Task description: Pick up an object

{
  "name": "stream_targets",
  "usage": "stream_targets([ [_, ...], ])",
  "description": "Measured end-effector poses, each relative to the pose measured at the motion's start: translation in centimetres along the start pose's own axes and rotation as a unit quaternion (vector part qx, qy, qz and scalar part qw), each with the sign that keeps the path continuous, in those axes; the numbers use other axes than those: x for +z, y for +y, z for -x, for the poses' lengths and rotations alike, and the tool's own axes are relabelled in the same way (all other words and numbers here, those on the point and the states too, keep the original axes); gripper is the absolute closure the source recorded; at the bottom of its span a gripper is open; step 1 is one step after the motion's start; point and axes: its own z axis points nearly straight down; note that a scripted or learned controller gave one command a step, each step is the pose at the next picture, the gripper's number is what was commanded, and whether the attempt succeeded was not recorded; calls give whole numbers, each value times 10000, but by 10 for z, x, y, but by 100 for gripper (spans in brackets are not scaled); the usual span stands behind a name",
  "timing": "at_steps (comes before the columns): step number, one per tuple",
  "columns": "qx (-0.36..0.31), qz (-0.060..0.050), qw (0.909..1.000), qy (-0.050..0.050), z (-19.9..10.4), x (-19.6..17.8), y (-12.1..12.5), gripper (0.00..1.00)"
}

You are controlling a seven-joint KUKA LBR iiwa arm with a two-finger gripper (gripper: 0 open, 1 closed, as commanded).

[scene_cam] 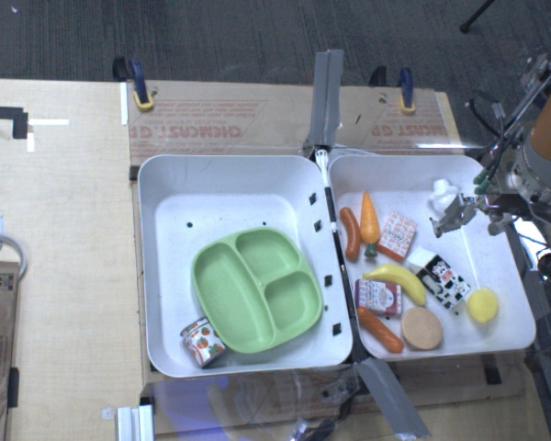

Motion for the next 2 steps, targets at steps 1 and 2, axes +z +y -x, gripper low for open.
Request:
stream_targets([
  [1, -261, 50, 9996, -13, 10, 146, -8, 0],
  [2, -244, 54, 9997, -9, 10, 137, -7, 100],
])
